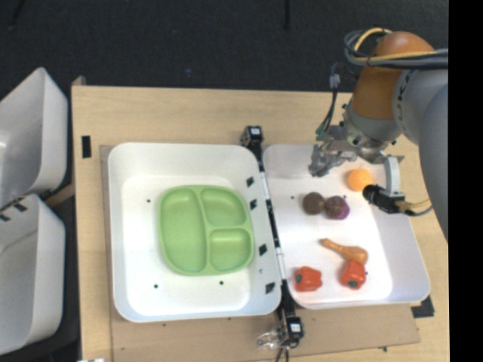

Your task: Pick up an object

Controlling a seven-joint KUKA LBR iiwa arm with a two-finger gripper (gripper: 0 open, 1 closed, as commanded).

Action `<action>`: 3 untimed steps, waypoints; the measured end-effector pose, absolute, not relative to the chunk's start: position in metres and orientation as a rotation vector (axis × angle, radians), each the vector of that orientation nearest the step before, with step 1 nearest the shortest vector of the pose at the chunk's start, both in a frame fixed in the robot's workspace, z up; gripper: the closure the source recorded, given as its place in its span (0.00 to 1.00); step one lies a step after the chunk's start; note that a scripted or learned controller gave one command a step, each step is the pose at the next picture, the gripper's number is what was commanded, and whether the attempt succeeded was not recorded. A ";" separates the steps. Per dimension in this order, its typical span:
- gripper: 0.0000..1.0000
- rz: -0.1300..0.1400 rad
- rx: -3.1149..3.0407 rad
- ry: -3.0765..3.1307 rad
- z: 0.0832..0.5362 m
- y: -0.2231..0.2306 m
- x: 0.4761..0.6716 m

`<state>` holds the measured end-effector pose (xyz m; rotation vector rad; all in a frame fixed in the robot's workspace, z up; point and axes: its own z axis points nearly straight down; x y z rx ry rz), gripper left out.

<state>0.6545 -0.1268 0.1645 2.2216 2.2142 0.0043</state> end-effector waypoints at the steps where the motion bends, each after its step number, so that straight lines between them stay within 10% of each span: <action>1: 1.00 0.004 2.216 2.220 0.209 -0.125 0.654; 3: 1.00 0.000 2.216 2.226 0.266 -0.091 0.657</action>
